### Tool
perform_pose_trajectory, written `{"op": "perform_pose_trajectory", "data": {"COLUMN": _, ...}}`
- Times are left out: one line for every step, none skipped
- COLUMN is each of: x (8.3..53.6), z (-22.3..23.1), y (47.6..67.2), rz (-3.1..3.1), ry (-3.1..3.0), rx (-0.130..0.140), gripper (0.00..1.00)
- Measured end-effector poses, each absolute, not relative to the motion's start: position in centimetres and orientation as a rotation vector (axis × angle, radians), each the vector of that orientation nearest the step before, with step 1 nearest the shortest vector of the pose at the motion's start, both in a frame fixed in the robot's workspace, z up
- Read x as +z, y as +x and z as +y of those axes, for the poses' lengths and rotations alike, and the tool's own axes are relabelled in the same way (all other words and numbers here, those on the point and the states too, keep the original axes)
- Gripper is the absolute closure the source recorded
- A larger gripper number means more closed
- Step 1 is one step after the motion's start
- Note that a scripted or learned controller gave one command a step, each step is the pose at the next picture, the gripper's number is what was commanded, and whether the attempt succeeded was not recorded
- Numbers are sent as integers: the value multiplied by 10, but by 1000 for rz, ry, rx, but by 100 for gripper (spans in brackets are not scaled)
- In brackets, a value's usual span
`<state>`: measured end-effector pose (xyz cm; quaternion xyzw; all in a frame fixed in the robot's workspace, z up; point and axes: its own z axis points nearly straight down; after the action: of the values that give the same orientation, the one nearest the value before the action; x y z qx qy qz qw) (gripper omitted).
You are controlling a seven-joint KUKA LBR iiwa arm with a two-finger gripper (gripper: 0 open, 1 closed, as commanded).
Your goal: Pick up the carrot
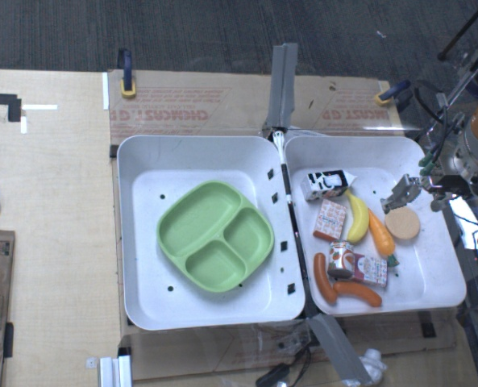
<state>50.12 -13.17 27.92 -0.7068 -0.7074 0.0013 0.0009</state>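
The carrot [381, 233] is a short orange cone lying in the right bin [432, 293], tight between a yellow banana [357, 216] on its left and a round tan bun [403, 225] on its right. My gripper [420, 197] hangs over the bin's right part, just above and to the right of the bun, a short way up and to the right of the carrot. Its fingers [401, 193] stand open and hold nothing.
The right bin also holds a black-and-white box [327, 183], a pink packet [330, 219], a small can [340, 260], another packet [372, 271] and two sausages [358, 294]. A green divided plate [214, 236] lies in the left bin [134, 216].
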Motion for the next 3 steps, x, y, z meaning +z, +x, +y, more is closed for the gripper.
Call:
{"op": "perform_pose_trajectory", "data": {"x": 173, "z": -168, "y": 550, "rz": -2562, "ry": -1815, "rx": 2, "gripper": 0}}
{"op": "perform_pose_trajectory", "data": {"x": 212, "z": -177, "y": 544, "rz": -2581, "ry": -1793, "rx": 0, "gripper": 0}}
{"op": "perform_pose_trajectory", "data": {"x": 100, "z": -209, "y": 557, "rz": -2680, "ry": -1638, "rx": 1, "gripper": 0}}
